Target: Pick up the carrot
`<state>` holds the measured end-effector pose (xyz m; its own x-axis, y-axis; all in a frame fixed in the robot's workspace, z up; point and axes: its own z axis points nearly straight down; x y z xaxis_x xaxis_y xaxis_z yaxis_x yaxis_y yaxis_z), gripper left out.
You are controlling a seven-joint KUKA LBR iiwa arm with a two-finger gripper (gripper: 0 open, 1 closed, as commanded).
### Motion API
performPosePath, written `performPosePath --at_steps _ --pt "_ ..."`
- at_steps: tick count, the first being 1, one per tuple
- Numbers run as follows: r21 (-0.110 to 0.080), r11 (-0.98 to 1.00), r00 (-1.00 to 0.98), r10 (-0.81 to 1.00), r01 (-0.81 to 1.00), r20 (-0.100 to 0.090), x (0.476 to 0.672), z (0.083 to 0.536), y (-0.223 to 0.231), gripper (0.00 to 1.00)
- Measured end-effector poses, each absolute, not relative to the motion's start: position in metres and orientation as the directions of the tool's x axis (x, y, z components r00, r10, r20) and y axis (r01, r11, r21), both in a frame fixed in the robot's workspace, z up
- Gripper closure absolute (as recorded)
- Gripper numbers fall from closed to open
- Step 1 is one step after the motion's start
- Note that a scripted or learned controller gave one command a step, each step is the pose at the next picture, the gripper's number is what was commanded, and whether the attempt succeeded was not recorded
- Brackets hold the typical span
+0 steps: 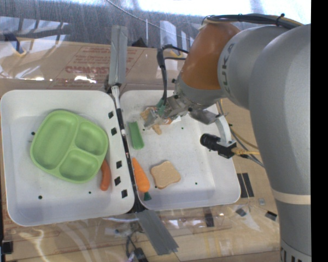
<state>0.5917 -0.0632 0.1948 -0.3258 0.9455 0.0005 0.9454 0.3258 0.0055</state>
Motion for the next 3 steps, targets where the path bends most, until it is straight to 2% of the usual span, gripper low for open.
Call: performPosePath --at_steps 1,2,3 --pt "-0.004 0.319 -0.319 0.948 0.948 0.002 0.508 0.191 -0.023 1.0" --pt "-0.002 0.368 -0.368 0.93 0.93 0.002 0.509 0.191 0.051 1.0" --pt "-0.004 0.665 -0.665 0.747 0.746 0.003 0.476 0.191 0.053 1.0"
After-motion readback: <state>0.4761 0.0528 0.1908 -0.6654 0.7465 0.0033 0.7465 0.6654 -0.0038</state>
